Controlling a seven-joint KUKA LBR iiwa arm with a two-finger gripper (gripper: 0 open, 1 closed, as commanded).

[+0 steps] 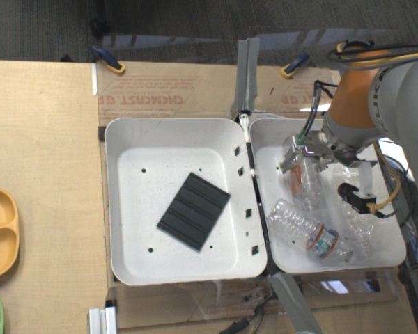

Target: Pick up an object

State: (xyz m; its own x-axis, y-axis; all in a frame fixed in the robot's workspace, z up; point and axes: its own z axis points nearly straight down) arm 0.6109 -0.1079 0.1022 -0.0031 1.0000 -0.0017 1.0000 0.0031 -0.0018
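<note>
Bright even overhead light, soft shadows, slightly grainy picture

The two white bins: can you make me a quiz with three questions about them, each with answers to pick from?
1. Where does the black ridged pad lie?
A. in the left bin
B. in the right bin
C. on the tan board

2. What colour is the band on the arm?
A. blue
B. green
C. orange

3. How does the clear plastic bottle rest?
A. standing upright
B. lying on its side
C. hanging from the claw

Answers: 1 A, the pad lies on the left bin's floor. 2 C, the band above the wrist is orange. 3 B, the bottle lies flat on the right bin's floor, below the claw.
</note>
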